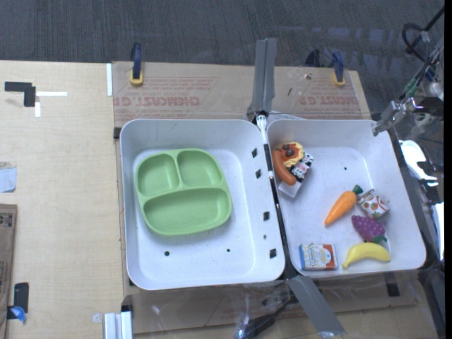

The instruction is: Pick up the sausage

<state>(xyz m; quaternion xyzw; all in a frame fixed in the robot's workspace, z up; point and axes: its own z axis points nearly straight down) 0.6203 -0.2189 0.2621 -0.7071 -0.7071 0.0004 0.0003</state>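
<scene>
The sausage (284,168) is lying in the right bin (339,179), up in the far left corner, close to the wall between the two bins. It is orange-red and a bit bent. A small toy with yellow, black and white on it (302,162) is touching its right side.

The gripper (404,109) is hanging at the far right corner of that bin, well apart from the sausage. It is small and mixed up with wires there, so I cannot tell if it is spread wide or pressed together. Nothing is sitting in it that I am able to see.

So I am thinking the job is not yet started. The gripper needs to go across the bin to the sausage, come down over it, squeeze it and lift it.

Other toys are lying in the right bin too: a carrot (341,207), a little carton (373,204), purple grapes (367,227), a banana (366,253) and a small box (316,256). A green plate (183,192) is sitting in the left bin (141,260).
</scene>
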